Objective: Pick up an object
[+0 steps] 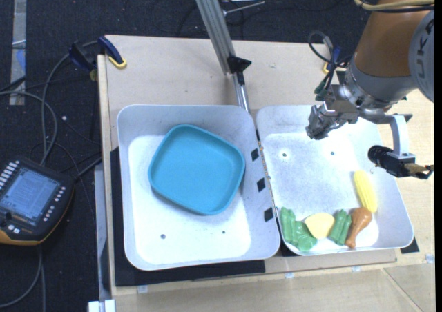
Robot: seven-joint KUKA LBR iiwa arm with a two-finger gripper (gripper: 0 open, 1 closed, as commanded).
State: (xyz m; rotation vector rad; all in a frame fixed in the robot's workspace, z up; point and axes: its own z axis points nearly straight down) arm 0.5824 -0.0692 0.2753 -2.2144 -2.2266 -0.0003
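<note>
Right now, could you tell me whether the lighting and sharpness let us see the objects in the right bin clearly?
In the camera view, lighting is even and soft, with no strong glare on the right bin; the corn cob and toy drumstick read clearly, the tool looks dark and slightly blurred, and a faint shadow lies beneath the blue plate.

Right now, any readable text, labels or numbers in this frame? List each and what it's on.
"K": a partial dark letter on the orange arm at the frame's right edge; the rest of the marking is cut off.
Handheld pendant on the floor at left: its screen is lit, but whatever is on it is too small and blurred to read.
No readable text on the blue plate, the white bins or the toy food items.
</note>
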